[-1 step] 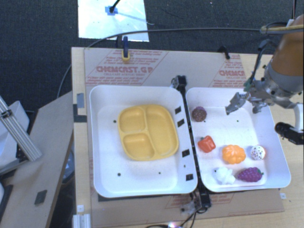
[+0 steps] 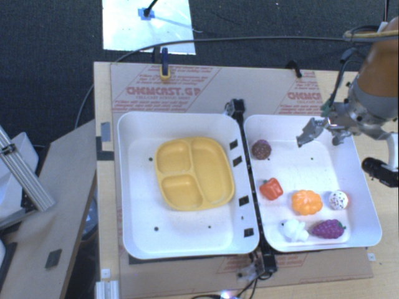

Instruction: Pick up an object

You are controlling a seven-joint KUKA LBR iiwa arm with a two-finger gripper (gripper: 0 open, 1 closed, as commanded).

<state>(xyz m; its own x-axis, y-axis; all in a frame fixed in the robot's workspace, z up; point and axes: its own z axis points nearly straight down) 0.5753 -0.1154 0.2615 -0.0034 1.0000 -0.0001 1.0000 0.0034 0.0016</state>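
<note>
**Ana:** Nearest the camera, along the near wall of the right bin (image 2: 365, 195), sit a small white figure (image 2: 293, 230) and a purple grape bunch (image 2: 328, 228) — side by side, not quite touching as far as I can make out.

**Ben:** And the claw (image 2: 324, 131)?

**Ana:** Up over the far end of that same bin, toward its right side, coming off the arm (image 2: 377, 80) with the orange band. Its two fingers stand apart, one pointing left and down, the other shorter beside it — nothing between them.

**Ben:** So what's the closest candidate?

**Ana:** Any object will do for this task. I'd judge the dark red ball (image 2: 261, 149) closest — it lies to the left of the claw and slightly nearer us, tucked by the divider. It's round, so no long axis to line up with.

**Ben:** Others?

**Ana:** Further toward us: a red pepper (image 2: 271, 189) left of centre, an orange pumpkin (image 2: 307, 202) just right of it, then a speckled white ball (image 2: 338, 199) near the right wall. All well apart from the claw, all in the near half.

**Ben:** Anything in the way?

**Ana:** Bare bin floor lies under the claw. The ball's closeness to the divider wall could crowd one finger, I'd guess. The left bin (image 2: 134, 167) holds a yellow compartment tray (image 2: 194, 172) — off the path entirely. Both bins rest on the surface (image 2: 206, 86).
</note>
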